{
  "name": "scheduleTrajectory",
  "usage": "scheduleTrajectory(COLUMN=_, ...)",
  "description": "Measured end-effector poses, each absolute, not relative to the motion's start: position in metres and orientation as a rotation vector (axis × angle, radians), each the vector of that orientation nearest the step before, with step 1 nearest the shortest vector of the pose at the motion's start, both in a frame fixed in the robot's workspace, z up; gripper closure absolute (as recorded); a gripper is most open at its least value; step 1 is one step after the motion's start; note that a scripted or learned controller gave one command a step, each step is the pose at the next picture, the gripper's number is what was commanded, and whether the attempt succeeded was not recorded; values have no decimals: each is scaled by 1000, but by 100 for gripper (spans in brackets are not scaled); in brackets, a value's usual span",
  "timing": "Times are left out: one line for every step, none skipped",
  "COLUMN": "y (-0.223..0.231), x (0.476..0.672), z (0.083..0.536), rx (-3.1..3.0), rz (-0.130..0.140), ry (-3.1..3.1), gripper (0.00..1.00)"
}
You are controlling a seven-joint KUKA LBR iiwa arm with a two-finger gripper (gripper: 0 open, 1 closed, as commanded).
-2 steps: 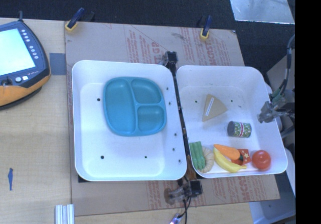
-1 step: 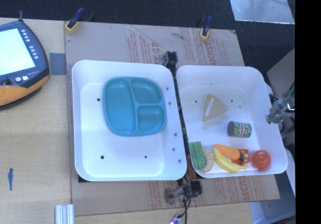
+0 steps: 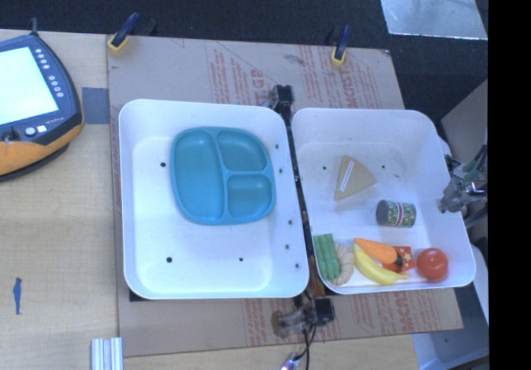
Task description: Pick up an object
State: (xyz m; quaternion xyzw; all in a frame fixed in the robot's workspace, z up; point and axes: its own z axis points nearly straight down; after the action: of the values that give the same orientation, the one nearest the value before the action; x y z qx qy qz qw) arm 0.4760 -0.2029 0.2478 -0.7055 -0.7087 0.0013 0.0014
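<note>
The right bin (image 3: 415, 124) holds several toy foods. A tan wedge (image 3: 353, 177) lies near its middle, with a small dark can (image 3: 396, 213) just below and to the right. Along the front wall sit a green pod (image 3: 327, 255), a yellow banana (image 3: 373, 267), an orange carrot (image 3: 377, 250), a small red piece (image 3: 404, 257) and a red tomato (image 3: 431, 264). My gripper (image 3: 461, 192) hangs at the bin's right rim, right of the can and above the tomato, touching none of them. Part of it is cut off at the view's edge.
The left bin (image 3: 141, 194) holds a blue divided plate (image 3: 222, 174). A tablet in an orange case (image 3: 33, 107) lies at the far left of the bench. Clamps (image 3: 123, 32) (image 3: 338, 46) pin the cardboard sheet at the back.
</note>
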Motion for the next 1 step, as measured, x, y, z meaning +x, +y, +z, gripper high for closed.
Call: scheduleTrajectory(y=-192, x=476, z=231, rx=-2213, rz=4, ry=-2226, gripper=100)
